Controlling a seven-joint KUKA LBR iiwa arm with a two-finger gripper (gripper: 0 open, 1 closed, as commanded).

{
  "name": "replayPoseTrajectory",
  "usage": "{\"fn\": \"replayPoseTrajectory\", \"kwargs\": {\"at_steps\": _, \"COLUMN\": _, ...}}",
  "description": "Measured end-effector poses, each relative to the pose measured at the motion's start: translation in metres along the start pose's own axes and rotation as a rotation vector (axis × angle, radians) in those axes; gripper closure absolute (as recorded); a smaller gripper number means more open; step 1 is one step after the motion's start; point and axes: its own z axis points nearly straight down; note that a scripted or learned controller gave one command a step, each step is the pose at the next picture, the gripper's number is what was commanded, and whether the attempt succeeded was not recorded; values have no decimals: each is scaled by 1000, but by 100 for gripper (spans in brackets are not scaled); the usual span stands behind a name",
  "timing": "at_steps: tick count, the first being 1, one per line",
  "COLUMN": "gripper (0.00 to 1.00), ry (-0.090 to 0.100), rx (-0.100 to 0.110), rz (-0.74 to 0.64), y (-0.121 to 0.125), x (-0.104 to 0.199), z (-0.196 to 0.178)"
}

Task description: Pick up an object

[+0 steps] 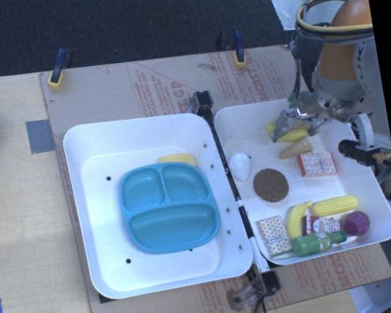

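At right bin's far end | fingers down over banana, whether apart or together: cannot tell | tan piece just beneath, cookie nearer | step, as judged: grasp attempt | next: confirm hold, then lift straight up.

The grey arm enters from three o'clock with its orange band uppermost, wrist bent down and toward nine o'clock, and the gripper hangs low at the end of it — its fingertips pointing toward seven o'clock — too cluttered there to judge further.
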Motion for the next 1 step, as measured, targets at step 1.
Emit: {"fn": "replayPoseTrajectory", "kwargs": {"at_steps": 1, "gripper": 0, "ry": 0, "rx": 3, "rz": 7, "y": -42, "x": 9, "z": 1}}
